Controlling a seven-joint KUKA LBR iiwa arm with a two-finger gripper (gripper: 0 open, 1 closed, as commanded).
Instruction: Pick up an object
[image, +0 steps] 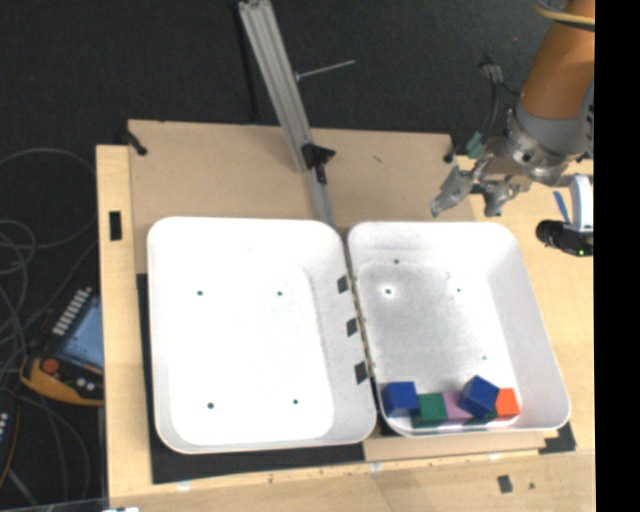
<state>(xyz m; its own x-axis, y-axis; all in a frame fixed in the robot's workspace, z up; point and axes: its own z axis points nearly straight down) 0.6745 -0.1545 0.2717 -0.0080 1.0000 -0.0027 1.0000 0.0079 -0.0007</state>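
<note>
Several small blocks lie along the near wall of the right bin (520, 300): a blue block (400, 396), a green block (431, 408), a pink block (457, 407), a second blue block (480, 394) and an orange block (507, 402). My gripper (470, 196) hangs above the bin's far right corner, well away from the blocks. Its fingers are spread open with nothing between them.
The left bin (250, 330) sits beside the right one, with black clips along the shared wall. A slanted metal rail (285, 100) crosses the bench behind the bins. Cables and a handheld pendant (70, 345) lie left of the bench.
</note>
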